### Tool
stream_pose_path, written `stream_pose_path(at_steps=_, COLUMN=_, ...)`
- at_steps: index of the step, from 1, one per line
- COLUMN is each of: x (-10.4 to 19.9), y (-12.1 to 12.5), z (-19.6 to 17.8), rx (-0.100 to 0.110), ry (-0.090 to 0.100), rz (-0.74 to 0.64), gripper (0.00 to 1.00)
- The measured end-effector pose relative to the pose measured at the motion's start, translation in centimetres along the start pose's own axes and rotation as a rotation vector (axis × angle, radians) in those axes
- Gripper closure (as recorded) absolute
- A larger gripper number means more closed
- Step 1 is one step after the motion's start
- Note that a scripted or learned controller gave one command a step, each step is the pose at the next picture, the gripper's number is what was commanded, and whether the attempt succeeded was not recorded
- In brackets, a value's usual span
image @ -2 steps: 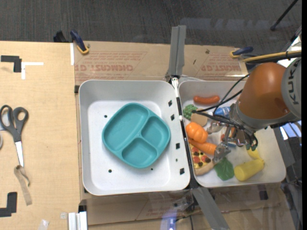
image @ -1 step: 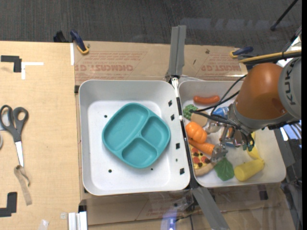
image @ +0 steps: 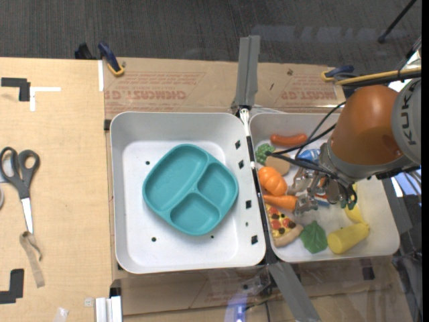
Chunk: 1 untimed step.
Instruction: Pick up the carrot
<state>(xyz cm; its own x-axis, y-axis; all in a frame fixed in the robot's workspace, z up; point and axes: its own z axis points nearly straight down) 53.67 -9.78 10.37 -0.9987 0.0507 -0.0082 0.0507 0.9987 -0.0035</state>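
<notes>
At the claw: the gripper (image: 307, 198) hung low over the right bin (image: 383, 241), and its fingers reached toward the carrot; how wide they stood I could not tell, and nothing was seen held between them.
Just beside the claw, on its left: the carrot (image: 280, 202), close to the fingertips or touching them.
Long axis of the carrot: almost level across the view, thin end pointing to the claw.
Next to the carrot, farther from the claw: an orange pepper (image: 271, 180) above it, a pizza slice (image: 281, 225) below it.
Far from the claw: the teal plate (image: 191, 189) in the left bin (image: 127, 247).
</notes>
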Motion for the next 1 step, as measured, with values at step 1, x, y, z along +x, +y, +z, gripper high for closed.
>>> stream_pose_path(at_steps=1, x=4.50, y=6.28, z=-8.89, rx=-0.004, ry=0.005, rz=0.052, gripper=1.00)
